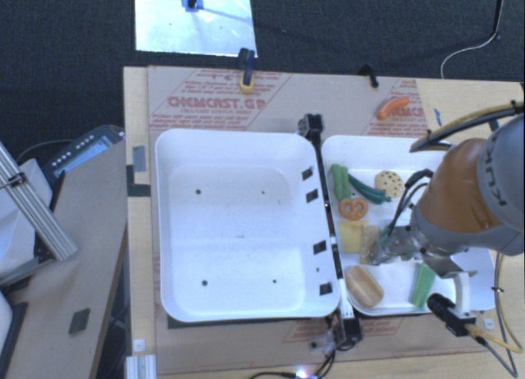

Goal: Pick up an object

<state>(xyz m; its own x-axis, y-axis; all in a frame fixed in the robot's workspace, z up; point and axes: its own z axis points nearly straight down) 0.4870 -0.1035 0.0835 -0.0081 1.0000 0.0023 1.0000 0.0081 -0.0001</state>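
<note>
I saw the gripper (pixel 384 252) low in the right bin (pixel 361 146), at three o'clock of the yellow block (pixel 351 236); I couldn't tell its grip.

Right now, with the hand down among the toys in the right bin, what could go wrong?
1. The hand sits between the yellow block and the green piece, so it may nudge rather than grasp one.
2. The bread roll lies near the right bin rim and could get pushed against it.
</note>
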